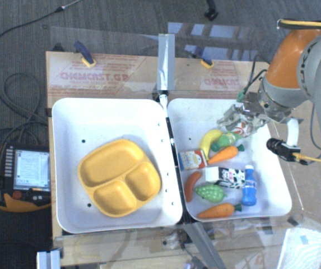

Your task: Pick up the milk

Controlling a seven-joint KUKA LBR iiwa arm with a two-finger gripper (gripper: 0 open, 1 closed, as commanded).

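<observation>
The milk (226, 176) is a small white carton with black cow patches, lying on its side in the middle of the right bin (280, 195). It rests between a blue bottle (249, 187) on its right and an orange-and-white carton (192, 159) to its upper left. My gripper (240, 121) hangs at the bin's far side, well behind the milk, just above a small red-and-white item (240, 131). Its fingers stand spread and open, with nothing held between them.
Around the milk lie a banana (209, 139), a green vegetable (225, 140), two carrots (223, 154) (217, 210), a red sausage shape (191, 185) and a green knobbly piece (210, 193). The left bin (70, 122) holds a yellow divided plate (120, 176).
</observation>
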